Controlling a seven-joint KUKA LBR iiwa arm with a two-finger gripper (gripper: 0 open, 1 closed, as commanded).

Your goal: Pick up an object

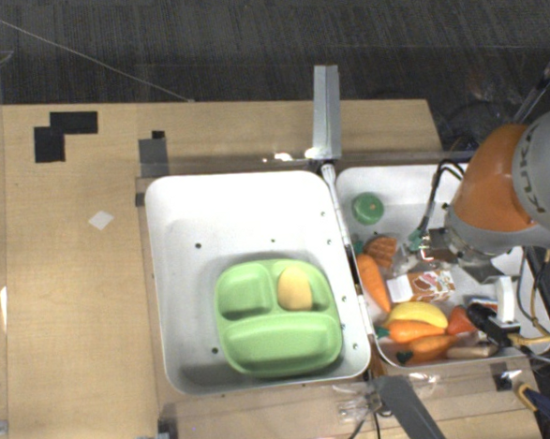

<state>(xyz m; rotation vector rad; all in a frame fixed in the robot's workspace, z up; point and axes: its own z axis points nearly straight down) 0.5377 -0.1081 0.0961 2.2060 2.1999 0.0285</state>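
The right bin [399,184] holds a heap of toy food: an orange carrot [374,285], a yellow banana [421,313], an orange pepper-like piece [416,331], a red piece [460,320], a brown textured item [383,250] and a printed packet [432,284]. A green round lid-like object [367,207] lies apart at the bin's far side. My gripper [425,247] reaches in from the right and hangs low over the heap, just above the packet and beside the brown item. The wrist hides its tip, and I see nothing held.
In the left bin [177,230] sits a green divided plate [265,351] with a yellow egg-shaped item [296,288] in its upper right compartment. A metal post [324,107] stands at the far end of the wall between the bins. Cables trail at the right.
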